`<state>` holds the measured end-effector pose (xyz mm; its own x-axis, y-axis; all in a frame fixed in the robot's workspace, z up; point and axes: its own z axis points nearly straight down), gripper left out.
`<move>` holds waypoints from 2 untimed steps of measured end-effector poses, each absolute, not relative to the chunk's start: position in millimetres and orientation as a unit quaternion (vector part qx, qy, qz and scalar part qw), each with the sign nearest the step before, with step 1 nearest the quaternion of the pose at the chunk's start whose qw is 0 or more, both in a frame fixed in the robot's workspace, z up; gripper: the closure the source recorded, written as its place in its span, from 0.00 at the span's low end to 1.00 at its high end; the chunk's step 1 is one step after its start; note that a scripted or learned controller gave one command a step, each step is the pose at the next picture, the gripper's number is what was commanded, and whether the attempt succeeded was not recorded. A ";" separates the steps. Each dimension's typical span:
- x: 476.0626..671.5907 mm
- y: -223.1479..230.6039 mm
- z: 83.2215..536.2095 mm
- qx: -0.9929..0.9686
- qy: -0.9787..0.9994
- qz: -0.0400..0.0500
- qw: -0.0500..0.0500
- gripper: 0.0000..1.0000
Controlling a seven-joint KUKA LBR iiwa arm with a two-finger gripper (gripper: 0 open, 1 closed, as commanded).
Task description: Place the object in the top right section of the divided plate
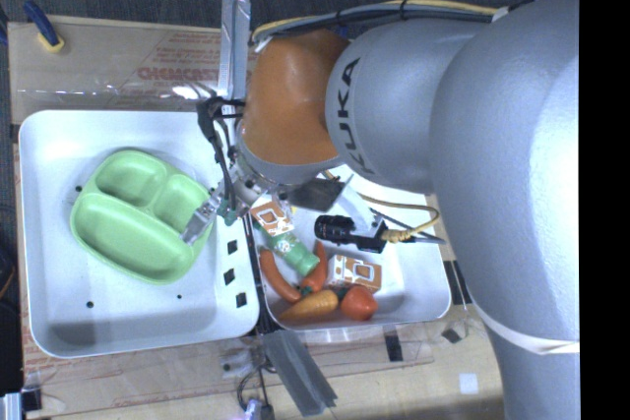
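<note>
A green divided plate (133, 239) is seen lying flat in the left bin (39, 211), towards that bin's middle. It is made of smooth, glossy plastic with rounded corners and a raised rim. Its long axis is slanted, running from the view's upper left down to the lower right. One large compartment is set along the lower side, and two smaller ones are set side by side along the upper side.

The gripper (200, 221) is held at the plate's right-hand edge, over the rim beside the right smaller compartment. How far it is open cannot be told, nor whether anything is held in it. The grey arm (443, 113), with its orange band, is stretched in from the right of the plate.

To the right of the plate, past the wall between the bins, a cluster of toy food is gathered in the right bin (428, 305). A red-brown curved sausage (279, 278) lies nearest the plate, with a tapered orange carrot (310, 307) and a round red tomato (357, 303) beyond it. A green bottle (295, 256) is laid on a slant there, and two small orange-and-white cartons (354, 270) are laid next to it. Which of these is meant for the plate cannot be told.

Both bins are carried on a brown table (118, 54).
</note>
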<state>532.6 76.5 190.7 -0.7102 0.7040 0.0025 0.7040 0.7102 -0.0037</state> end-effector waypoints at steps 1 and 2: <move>498.0 9.6 278.8 -0.416 -0.909 0.000 -0.001 0.00; 498.8 10.0 289.1 -0.414 -0.910 0.000 -0.001 1.00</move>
